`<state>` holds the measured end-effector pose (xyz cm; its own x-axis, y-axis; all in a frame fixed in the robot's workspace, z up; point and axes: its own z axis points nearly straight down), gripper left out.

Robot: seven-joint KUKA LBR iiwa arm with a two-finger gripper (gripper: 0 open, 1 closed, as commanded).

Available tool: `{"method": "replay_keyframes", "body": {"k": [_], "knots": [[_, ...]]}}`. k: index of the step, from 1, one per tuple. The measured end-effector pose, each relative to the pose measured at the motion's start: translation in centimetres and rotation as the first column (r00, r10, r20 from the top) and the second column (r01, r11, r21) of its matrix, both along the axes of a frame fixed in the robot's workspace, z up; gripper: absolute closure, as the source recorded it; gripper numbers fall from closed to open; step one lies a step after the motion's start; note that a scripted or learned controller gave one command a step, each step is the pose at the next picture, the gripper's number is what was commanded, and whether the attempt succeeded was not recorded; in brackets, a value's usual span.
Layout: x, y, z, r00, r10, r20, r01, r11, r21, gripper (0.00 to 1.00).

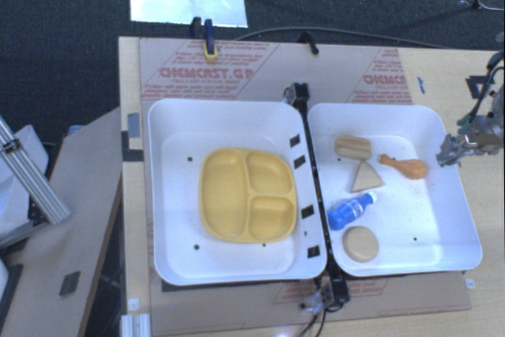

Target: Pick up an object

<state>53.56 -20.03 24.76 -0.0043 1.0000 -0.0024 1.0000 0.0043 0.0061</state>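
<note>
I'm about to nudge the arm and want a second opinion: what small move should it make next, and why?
Probably shift the gripper left, into the right bin, stopping above the orange drumstick. The gripper sits at that bin's right edge, apart from every item, and the drumstick lies nearest it, with bare floor around it, unlike the wedge close beside the bottle.

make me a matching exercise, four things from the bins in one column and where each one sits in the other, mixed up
Things:
1. yellow divided plate
2. blue bottle
3. orange drumstick
4. round tan disc

Places:
A. right bin, nearest the front wall
B. left bin
C. right bin, middle, tilted, just above the disc
D. right bin, towards the right wall, beside the pale wedge

Pairs: 1-B, 2-C, 3-D, 4-A
</note>
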Motion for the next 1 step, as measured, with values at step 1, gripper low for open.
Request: {"method": "replay_keyframes", "body": {"k": [1], "knots": [[0.78, 5.95, -0.23, 1.0, 0.001, -0.004, -0.001, 1.0, 0.002, 1.0]]}}
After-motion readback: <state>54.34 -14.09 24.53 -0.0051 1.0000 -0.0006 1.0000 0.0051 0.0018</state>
